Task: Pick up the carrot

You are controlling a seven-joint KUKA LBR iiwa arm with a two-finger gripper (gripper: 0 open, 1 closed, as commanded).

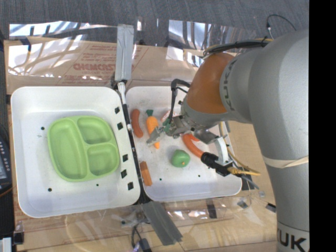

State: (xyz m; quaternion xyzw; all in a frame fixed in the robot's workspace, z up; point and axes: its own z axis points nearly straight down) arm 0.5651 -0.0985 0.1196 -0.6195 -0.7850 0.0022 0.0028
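The carrot (151,124) is small and orange with a green top. It lies upright in the left part of the right bin (173,190). My gripper (160,132) hangs low over that bin, right beside the carrot's lower right end. Whether it touches the carrot is unclear. The arm's orange band and grey wrist cover the bin's upper right part.
A reddish sausage (136,123) lies just left of the carrot. A green apple (180,158), a long orange-red piece (192,145) and a tiny orange bit (156,145) lie below the gripper. A brown piece (145,173) rests by the divider. The left bin (26,109) holds a green divided plate (84,147).
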